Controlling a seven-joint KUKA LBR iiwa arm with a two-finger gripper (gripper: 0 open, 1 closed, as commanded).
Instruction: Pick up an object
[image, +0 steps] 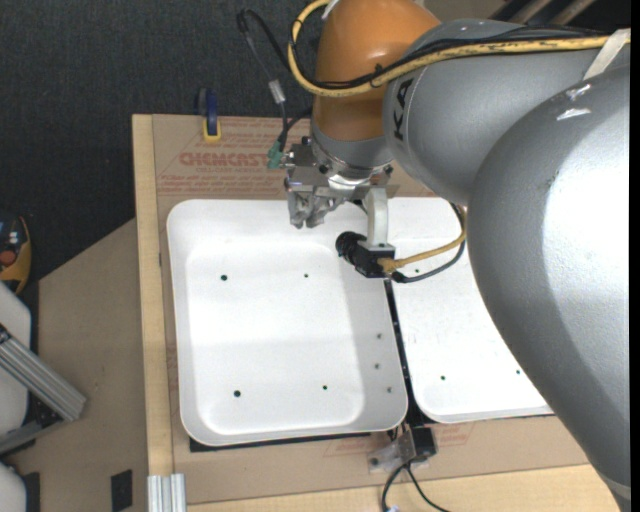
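Claw (310, 212): hangs over the 12 o'clock rim of the left bin, a little toward 1 o'clock; how wide it stands cannot be told from this slant, and nothing can be made out in its grasp.
Arm (520, 180): grey, with an orange band (365, 45) above the wrist; it comes in from 3 o'clock and covers much of the right bin.
Left bin (174, 270): shallow and white, with small dark dots (224, 278) on its floor toward the corners.
Right bin (470, 370): white, just beside the left bin on its 3 o'clock side, walls nearly touching.
Object to pick: where it lies cannot be told; part of the right bin is hidden under the arm.
Black plug (362, 253): hangs off the wrist with a yellow cable (435, 258), above the seam between the bins.
Worktop (148, 330): brown board with red lettering (225, 158) at 12 o'clock.
Blue clamp (210, 108): on the board's edge at 11 o'clock.
Small black part (420, 442): with a cable, at 6 o'clock below the seam.
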